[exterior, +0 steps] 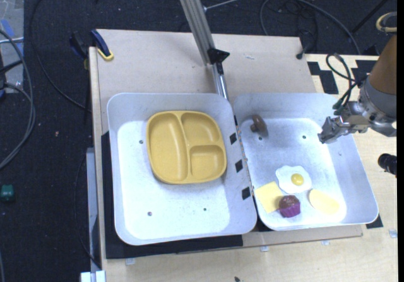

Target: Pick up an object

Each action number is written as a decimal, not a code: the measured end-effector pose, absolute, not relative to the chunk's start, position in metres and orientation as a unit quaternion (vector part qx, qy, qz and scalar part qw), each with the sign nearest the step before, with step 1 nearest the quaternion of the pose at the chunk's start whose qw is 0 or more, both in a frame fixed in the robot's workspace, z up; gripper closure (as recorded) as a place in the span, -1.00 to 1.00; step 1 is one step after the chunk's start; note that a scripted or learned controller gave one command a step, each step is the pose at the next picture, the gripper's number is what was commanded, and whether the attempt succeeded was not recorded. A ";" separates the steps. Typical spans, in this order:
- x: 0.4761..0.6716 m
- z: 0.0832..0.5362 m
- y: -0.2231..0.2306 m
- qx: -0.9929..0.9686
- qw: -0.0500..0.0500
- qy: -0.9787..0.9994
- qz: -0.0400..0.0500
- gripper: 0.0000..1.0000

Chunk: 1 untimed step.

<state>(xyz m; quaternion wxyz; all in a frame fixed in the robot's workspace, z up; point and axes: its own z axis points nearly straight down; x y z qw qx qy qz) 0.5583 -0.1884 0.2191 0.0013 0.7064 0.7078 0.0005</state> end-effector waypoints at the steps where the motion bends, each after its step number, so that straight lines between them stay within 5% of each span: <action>1: 0.549 0.231 -0.136 0.705 -0.001 0.709 0.000 1.00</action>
